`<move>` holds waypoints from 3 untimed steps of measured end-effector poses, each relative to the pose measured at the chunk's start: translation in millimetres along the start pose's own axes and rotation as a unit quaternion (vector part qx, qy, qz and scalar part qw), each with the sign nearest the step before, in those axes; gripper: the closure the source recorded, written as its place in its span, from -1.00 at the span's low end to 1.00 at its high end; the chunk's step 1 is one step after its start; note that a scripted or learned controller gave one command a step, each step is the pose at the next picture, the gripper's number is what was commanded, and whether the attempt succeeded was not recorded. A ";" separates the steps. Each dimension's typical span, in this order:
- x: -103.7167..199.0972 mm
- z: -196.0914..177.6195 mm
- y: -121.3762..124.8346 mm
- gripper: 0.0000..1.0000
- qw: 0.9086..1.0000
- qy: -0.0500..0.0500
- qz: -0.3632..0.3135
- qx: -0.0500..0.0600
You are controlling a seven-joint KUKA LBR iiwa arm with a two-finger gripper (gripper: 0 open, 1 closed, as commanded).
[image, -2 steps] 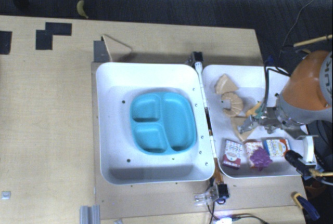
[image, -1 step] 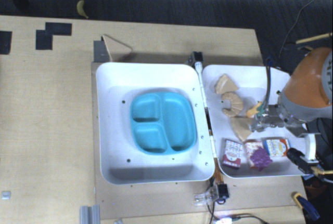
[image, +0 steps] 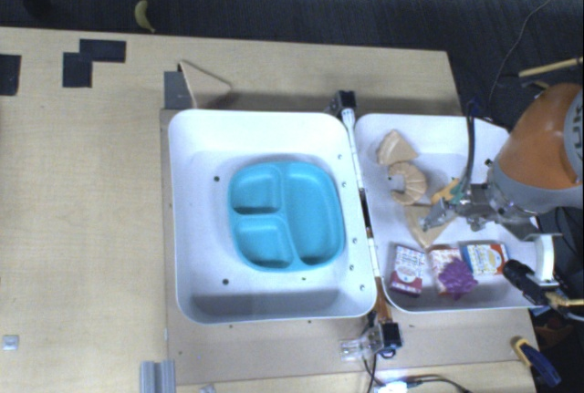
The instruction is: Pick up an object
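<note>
The right bin (image: 456, 138) holds several small items. Two tan croissant-like pieces lie at its upper left, one (image: 396, 146) above the other (image: 410, 180). Another tan piece (image: 423, 227) lies lower down. Along the front sit a dark red packet (image: 409, 269), a purple bunch of grapes (image: 453, 274) and a small carton (image: 483, 258). My gripper (image: 449, 210) reaches in from the right and hangs low over the bin's middle, just right of the tan pieces. A small yellow-green item (image: 447, 193) shows beside it.
The left bin (image: 196, 200) holds a blue three-compartment tray (image: 285, 212). The arm's orange band (image: 547, 145) and grey wrist cover the right bin's right side. Cables and clamps lie at the bench's front edge (image: 383, 341). Black tape marks (image: 91, 61) sit at the far left.
</note>
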State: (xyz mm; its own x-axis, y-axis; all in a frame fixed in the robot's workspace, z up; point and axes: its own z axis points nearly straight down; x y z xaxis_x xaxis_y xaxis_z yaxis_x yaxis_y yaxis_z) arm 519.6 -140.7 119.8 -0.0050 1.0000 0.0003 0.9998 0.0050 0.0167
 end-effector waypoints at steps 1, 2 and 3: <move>30.0 31.9 -28.9 -1.00 1.000 -0.002 0.002 0.003; 29.8 20.4 -26.5 1.00 1.000 -0.002 0.002 0.000; 102.3 -81.5 41.5 1.00 1.000 0.001 -0.001 0.005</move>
State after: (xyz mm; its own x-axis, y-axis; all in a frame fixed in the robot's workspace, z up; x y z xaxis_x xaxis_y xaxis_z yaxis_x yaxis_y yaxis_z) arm 559.2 -38.2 202.0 -0.0067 1.0000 0.0017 1.0000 0.0067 0.0057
